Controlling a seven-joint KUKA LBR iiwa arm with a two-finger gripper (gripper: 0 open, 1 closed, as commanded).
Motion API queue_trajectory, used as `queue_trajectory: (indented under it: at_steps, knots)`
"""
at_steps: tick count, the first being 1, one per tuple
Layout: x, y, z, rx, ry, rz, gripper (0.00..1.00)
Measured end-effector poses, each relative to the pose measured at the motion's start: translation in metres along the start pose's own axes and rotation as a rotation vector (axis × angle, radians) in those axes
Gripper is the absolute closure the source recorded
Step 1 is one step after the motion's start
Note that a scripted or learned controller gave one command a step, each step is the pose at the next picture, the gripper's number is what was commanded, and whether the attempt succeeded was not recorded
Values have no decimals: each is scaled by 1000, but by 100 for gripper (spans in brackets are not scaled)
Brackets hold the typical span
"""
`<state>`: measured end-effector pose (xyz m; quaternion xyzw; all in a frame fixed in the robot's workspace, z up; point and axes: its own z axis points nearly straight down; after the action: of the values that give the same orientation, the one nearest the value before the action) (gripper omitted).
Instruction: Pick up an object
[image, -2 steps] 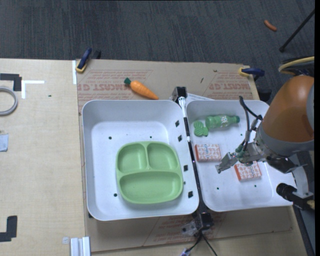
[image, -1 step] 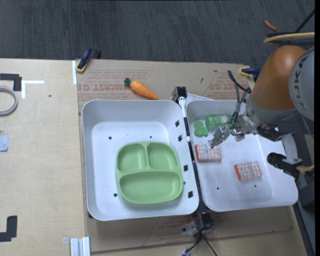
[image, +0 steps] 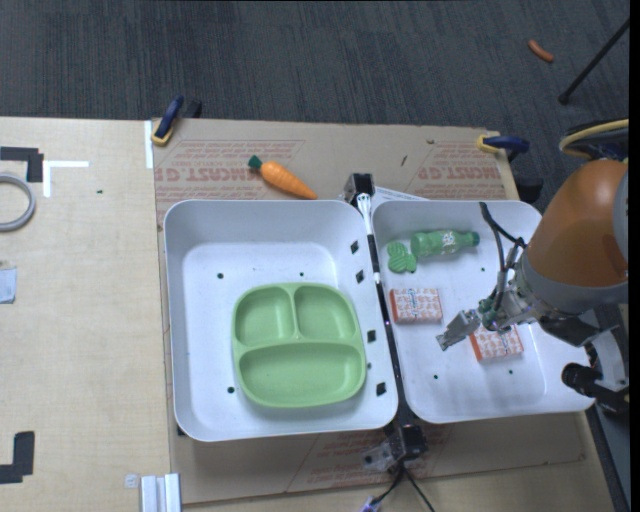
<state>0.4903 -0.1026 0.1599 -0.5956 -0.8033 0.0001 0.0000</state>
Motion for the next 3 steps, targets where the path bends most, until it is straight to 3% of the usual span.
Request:
queue_trajectory:
  at_steps: [1, 2, 3]
  knots:
    - [-26, 83, 64, -8, -3, -32, 0]
    - [-12, 21, 5, 0, 0, -57, 0]
    - [34, 78, -32, -1, -1, -233, 0]
